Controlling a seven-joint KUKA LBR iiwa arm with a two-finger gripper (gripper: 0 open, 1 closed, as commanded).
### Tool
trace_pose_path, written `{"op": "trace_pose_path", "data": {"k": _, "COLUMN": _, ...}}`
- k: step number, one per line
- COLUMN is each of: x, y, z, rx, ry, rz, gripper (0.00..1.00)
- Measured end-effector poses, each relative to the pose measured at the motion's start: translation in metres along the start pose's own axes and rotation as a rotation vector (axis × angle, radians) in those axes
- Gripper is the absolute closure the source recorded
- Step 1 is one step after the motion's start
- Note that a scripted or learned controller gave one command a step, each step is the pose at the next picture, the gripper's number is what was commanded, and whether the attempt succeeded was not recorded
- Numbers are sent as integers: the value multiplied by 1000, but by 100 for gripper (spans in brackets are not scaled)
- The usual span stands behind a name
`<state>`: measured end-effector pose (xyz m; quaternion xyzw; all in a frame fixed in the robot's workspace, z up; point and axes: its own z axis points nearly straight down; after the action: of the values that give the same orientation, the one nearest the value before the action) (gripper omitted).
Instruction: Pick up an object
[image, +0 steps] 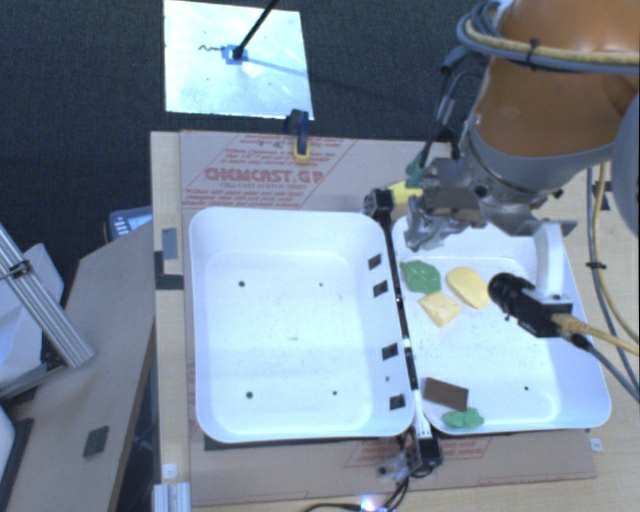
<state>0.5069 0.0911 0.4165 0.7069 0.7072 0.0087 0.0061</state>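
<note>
- Placement: end effector (428, 235) sits low over the far-left corner of the right bin (560, 400), close to the wall that meets the left bin (290, 330).
- Grip state: from this slanted view I cannot tell whether the end effector is open or closed. No object is visibly caught in it.
- Nearest candidate: a green piece (420, 275) lies flat on the bin floor just beside the end effector, on the side toward the bin's near edge and close to the left wall. Its long axis runs roughly from the left edge toward the right edge, tilted a little.
- Other candidates: a yellow wedge (468, 286) lies just right of the green piece. A smaller yellow chip (440, 309) lies on the wedge's near side, and I cannot tell whether the two touch. A brown block (445, 392) and a green scrap (463, 419) sit together at the near-left corner, well apart from the end effector.
- Key relation: as I judge it, the pick turns on a short shift toward the near edge, along the left wall, to centre the end effector over the green piece before descending.
- Approach: closing across the piece's short axis looks the safer choice.
- Risk: the left wall is close on one side and the yellow wedge on the other, so a slightly off descent could strike either instead of straddling the piece.
</note>
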Motion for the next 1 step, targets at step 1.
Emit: {"op": "trace_pose_path", "data": {"k": 1, "x": -68, "y": 36, "z": 18, "rx": 17, "ry": -6, "rz": 6, "gripper": 100}}
